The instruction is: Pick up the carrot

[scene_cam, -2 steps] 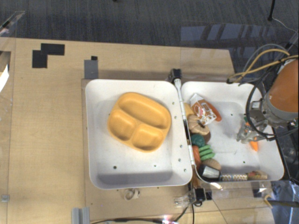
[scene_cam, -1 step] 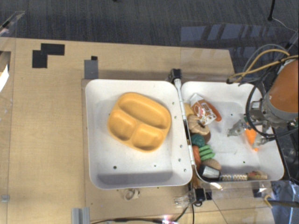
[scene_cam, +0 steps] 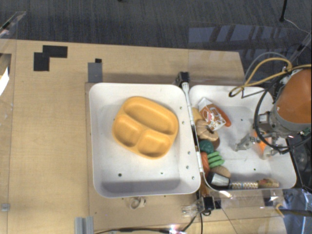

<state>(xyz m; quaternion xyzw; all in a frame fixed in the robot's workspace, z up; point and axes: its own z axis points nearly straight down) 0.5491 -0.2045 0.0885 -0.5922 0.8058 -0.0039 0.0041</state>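
- Bench (scene_cam: 44, 145): tan board with black square markings at its far left; beyond its far edge lies dark carpet, with thin stand legs at the far side of the room.
- Left bin (scene_cam: 105, 179): shallow, white, holding one yellow divided tray (scene_cam: 145, 126) that lies at a slant near the bin's middle. Nothing here concerns the task.
- Right bin (scene_cam: 239, 174): shallow, white, set just beside the left bin. Small things are piled along its left wall: a red-and-white packet (scene_cam: 214, 115) at the far end, a dark green item (scene_cam: 207, 145) and a striped green-and-orange item (scene_cam: 213, 159) nearer. A slim multicoloured stick (scene_cam: 246, 185) lies along the near wall.
- Carrot (scene_cam: 262, 147): judged to be the small orange piece on the bin floor at the right side, well apart from the pile. Part of it is hidden by the tool above, so the identification is tentative.
- Gripper (scene_cam: 258, 141): low over the right side of the right bin, directly at the orange piece. Whether the fingers are spread or closed cannot be told, nor whether anything is held.
- Arm (scene_cam: 295, 101): orange band and looped cables at the far right.
- Step in hand: judged to be the grasp attempt at the carrot.
- Next move: requires a confirmed closure on the carrot, then a straight lift clear of the bin wall.
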